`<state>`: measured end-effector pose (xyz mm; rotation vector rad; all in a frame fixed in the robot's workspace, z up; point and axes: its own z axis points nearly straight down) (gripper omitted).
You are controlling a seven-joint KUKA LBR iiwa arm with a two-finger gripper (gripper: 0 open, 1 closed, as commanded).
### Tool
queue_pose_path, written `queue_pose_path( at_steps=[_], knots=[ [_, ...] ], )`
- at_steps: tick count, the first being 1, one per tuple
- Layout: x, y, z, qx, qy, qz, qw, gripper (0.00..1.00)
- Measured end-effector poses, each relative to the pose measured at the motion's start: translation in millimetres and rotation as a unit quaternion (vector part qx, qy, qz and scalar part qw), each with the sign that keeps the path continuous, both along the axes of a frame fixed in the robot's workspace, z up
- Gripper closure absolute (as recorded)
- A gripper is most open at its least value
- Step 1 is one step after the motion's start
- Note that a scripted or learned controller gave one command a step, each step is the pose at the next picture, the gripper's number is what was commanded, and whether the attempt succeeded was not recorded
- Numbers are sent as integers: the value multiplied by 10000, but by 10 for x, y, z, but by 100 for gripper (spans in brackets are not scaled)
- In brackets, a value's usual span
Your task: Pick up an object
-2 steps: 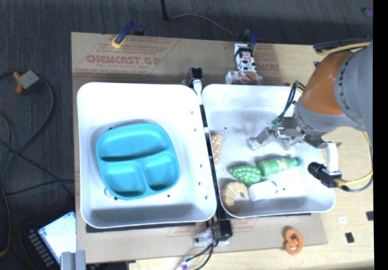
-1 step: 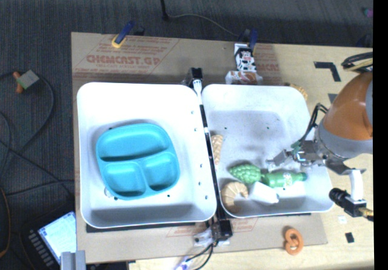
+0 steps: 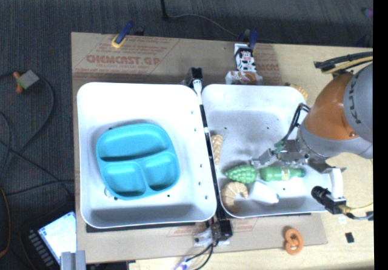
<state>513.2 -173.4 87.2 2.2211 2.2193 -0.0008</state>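
The pincer (image 3: pixel 280 155) hangs low in the right bin (image 3: pixel 254 111), just above the green bottle (image 3: pixel 280 173); the bottle lies near the front wall, long axis left-right, directly below; whether the pincer is clenched I cannot tell.

I read 2 white bins (image 3: pixel 91 141). Left bin: light-blue divided tray (image 3: pixel 137 159). Right bin: green knobbly item (image 3: pixel 241 173), green bottle (image 3: pixel 280 173), tan ridged item (image 3: pixel 234 190), white block (image 3: pixel 264 192). Arm (image 3: pixel 339 120): orange band, grey body. Bench (image 3: pixel 157 59) tan w/ faded red lettering. Orange ring (image 3: pixel 293 239) on bench, front edge.
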Motion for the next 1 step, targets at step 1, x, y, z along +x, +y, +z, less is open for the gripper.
queue_pose_path(
  at_steps=[1],
  knots=[
    [9, -17, 102, -28, -26, -6, 10000, 100]
  ],
)
